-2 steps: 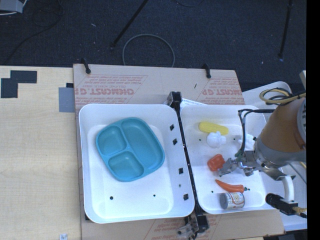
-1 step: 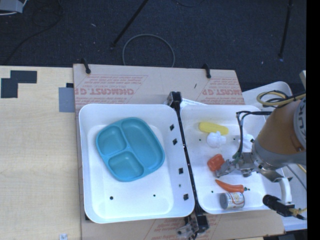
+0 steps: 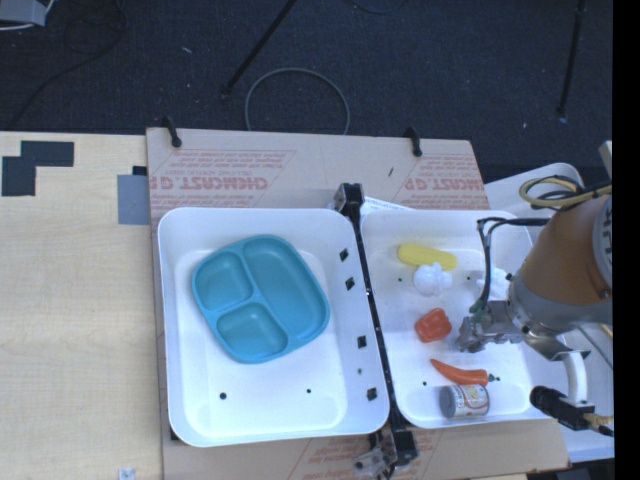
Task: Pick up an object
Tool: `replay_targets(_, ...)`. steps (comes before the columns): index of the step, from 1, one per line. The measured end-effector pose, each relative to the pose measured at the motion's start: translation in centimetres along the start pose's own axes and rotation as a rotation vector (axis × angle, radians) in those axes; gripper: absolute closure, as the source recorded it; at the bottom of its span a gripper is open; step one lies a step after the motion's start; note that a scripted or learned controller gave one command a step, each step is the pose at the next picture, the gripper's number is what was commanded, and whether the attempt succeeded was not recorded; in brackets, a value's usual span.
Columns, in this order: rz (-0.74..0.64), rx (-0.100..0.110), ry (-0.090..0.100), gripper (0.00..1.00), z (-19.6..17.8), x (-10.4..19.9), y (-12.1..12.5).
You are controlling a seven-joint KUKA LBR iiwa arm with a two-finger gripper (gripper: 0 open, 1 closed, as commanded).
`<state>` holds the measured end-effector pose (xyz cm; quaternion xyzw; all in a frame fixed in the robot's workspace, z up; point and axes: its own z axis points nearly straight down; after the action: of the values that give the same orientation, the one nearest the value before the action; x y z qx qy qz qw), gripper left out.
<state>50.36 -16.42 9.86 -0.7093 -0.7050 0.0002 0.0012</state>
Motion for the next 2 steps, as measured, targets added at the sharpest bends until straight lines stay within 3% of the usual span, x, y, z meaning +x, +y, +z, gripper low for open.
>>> replay_targets(2,-0.007,-0.004,-0.002,1.0,-10.2,0.4,-0.6)
